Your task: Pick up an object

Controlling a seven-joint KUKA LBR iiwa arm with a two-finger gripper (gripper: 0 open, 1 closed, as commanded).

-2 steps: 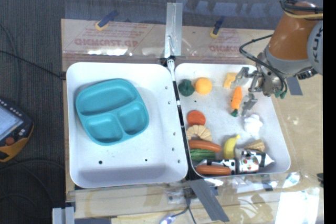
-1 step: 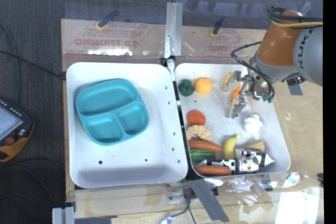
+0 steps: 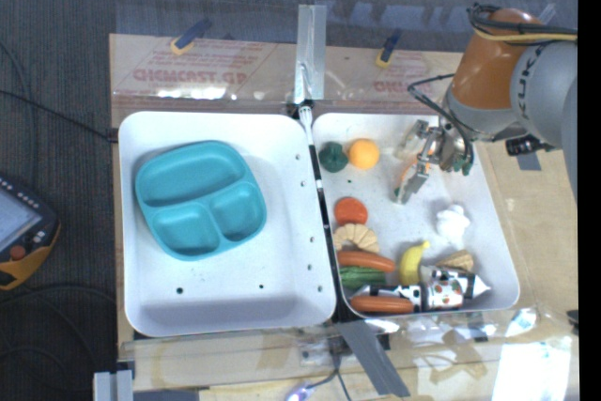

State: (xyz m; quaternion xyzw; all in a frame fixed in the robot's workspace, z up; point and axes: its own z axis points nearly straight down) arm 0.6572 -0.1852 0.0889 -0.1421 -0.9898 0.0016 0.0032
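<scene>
While my gripper (image 3: 414, 172) hovers over the right bin (image 3: 496, 230), finger state unclear, I'd next descend onto the orange ball (image 3: 363, 153).

Teal tray (image 3: 197, 197), white bins (image 3: 282, 296), orange ball (image 3: 363, 153), dark green ball (image 3: 331, 156).

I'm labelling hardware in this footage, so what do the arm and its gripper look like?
The arm is grey, with a broad rounded orange band above the wrist. Thin dark cables loop around that band. The gripper is a small cluster of metal-grey parts with green and orange flecks; finer detail is too small to tell.
</scene>
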